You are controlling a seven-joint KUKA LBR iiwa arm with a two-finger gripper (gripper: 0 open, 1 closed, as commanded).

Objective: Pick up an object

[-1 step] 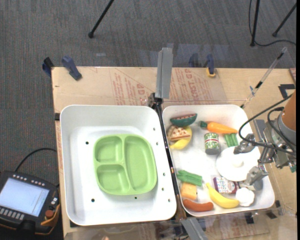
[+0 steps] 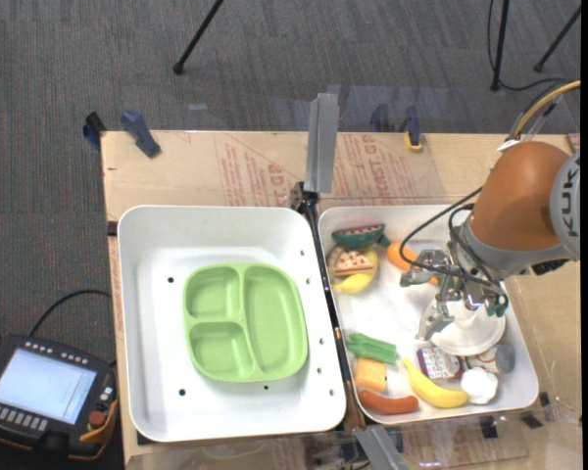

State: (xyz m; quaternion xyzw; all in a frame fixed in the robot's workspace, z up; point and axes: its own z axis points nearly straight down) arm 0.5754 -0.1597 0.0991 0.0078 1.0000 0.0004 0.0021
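1. No single object is named by the task; the candidates are the toy foods gathered in the right bin (image 2: 525, 360). The one nearest the claw (image 2: 458, 313) appears to be a white round piece (image 2: 467, 335), just under it at about 5 o'clock in the bin.
2. Beside that piece, a banana (image 2: 433, 387) is seen at 6 o'clock, with a purple-labelled item (image 2: 436, 362) touching it above and a white ball (image 2: 479, 386) at its right end. An orange sausage-like piece (image 2: 388, 402) lies along the bottom wall, and a green pod (image 2: 371, 346) and a yellow-orange block (image 2: 370, 373) sit at 7 o'clock.
3. At 11 o'clock a watermelon slice (image 2: 358, 234), a pizza slice (image 2: 352, 259) and a yellow piece (image 2: 353, 282) are clustered together; an orange item (image 2: 401, 256) lies nearer the centre.
4. The claw is low over the bin, but whether it is released or clenched cannot be told.
5. By this view nothing is seen lifted, so the pick is judged not yet done; closing on a piece and raising it appear to be left.
6. The arm (image 2: 514, 209) hides part of the bin's 3 o'clock side, and cables blur the claw's outline.
7. The left bin (image 2: 147, 233) holds a green divided plate (image 2: 245, 321); both bins rest on the surface (image 2: 206, 164).
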